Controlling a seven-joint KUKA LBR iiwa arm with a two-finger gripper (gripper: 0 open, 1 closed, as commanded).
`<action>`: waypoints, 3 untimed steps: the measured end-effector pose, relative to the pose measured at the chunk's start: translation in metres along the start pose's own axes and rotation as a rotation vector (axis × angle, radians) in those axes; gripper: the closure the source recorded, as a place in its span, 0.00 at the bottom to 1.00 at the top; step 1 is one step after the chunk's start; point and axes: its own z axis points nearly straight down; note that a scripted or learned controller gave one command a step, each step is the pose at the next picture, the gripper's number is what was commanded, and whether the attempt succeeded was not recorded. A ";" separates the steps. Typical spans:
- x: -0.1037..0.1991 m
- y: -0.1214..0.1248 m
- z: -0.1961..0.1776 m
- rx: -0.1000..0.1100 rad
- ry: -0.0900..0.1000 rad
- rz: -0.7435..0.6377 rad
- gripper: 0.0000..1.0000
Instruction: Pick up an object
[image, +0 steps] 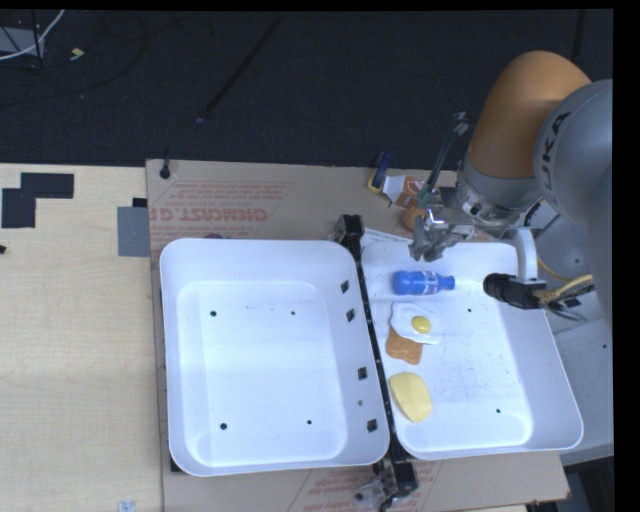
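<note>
Table (80, 330): pale wood, stretching away on the view's left of the blue bottle (421, 283) and running out of the picture at the left and lower edges.
Cardboard sheet (240, 200): lying on the table under both bins. Its red print is showing beyond the bottle, reading upside down and too faint to make out fully.
Arm (560, 130): grey with an orange band, reaching in from the view's right of the bottle. Its upper part is being cut off by the picture's edge.
Left bin (250, 250): white and shallow, sitting on the view's left of the bottle, across the black divider.
Right bin (500, 380): white and shallow, holding the bottle near its far rim.
Claw (432, 250): hanging just beyond the bottle, close over the bin's far rim, apart from the bottle. It is looking too small and dark here to tell whether it is open or closed, and nothing is showing in its grip.
Blue bottle: lying on its side, with its pale cap pointing to the view's right.
Yellow lump (410, 396): resting well nearer the camera than the bottle. Its kind is hard to tell.
Fried egg (416, 323): lying just on the camera side of the bottle.
Toast (403, 349): lying past the egg from the bottle, partly hidden under the egg.
</note>
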 end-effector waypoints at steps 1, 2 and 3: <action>0.058 -0.003 -0.009 0.013 0.003 -0.001 1.00; 0.097 -0.001 -0.062 0.008 0.002 0.000 1.00; 0.124 -0.001 -0.106 0.009 0.001 0.001 1.00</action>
